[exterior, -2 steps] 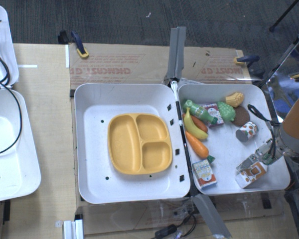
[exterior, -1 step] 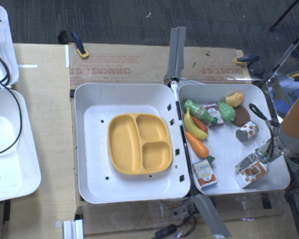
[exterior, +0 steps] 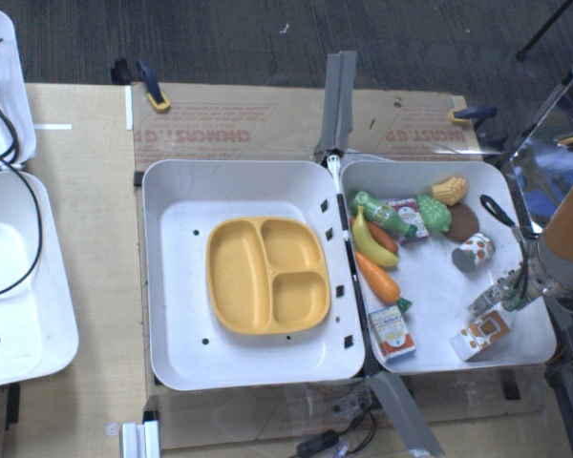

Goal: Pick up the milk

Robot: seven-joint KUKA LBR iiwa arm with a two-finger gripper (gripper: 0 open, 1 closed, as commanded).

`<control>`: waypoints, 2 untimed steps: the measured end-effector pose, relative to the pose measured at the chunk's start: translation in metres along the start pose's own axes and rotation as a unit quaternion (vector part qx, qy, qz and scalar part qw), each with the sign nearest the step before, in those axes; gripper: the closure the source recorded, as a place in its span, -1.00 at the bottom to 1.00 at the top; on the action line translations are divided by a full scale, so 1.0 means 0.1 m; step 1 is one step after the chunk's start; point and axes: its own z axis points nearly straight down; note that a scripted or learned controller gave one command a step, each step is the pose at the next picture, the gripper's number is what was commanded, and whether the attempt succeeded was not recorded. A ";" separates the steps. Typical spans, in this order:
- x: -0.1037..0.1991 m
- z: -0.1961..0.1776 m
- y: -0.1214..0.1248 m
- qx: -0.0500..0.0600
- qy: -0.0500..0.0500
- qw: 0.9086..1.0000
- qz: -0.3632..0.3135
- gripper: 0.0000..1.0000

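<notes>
Two white bins are sitting side by side on your worktop [exterior: 95, 122]; your gripper [exterior: 497, 297] is hanging low over the right bin [exterior: 430, 303], near its right wall, and whether the fingers are apart or together you cannot tell from this view, since the metal parts there are blurring into one another; nothing is visibly showing between them. Just below the gripper a small carton with a brown and white print [exterior: 481, 334] is lying tilted on the bin floor, very close to the gripper tip, though you cannot tell whether they are touching. The milk [exterior: 391, 332], a small white carton with a blue and red label, is lying flat in the bin's near left corner, well apart from the gripper and just below the tip of the carrot [exterior: 377, 276].

Looking over the rest of the right bin, you are seeing a banana [exterior: 371, 243] lying alongside the carrot by the left wall; a green bottle [exterior: 386, 213] is resting above them; a green vegetable [exterior: 435, 215], an ear of corn [exterior: 449, 191] and a brown round piece [exterior: 463, 223] are crowding the far side; a small white cup with orange marks [exterior: 475, 250] is lying on its side near the middle.

The left bin [exterior: 172, 256] is holding a yellow divided plate [exterior: 266, 275], sitting flat near its centre with three compartments facing up.
</notes>
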 end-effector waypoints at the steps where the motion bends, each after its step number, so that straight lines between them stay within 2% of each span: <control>1: 0.00 0.00 0.00 0.000 0.000 1.000 0.000 -1.00; 2: 0.00 -0.09 0.01 0.000 0.000 1.000 0.000 1.00</control>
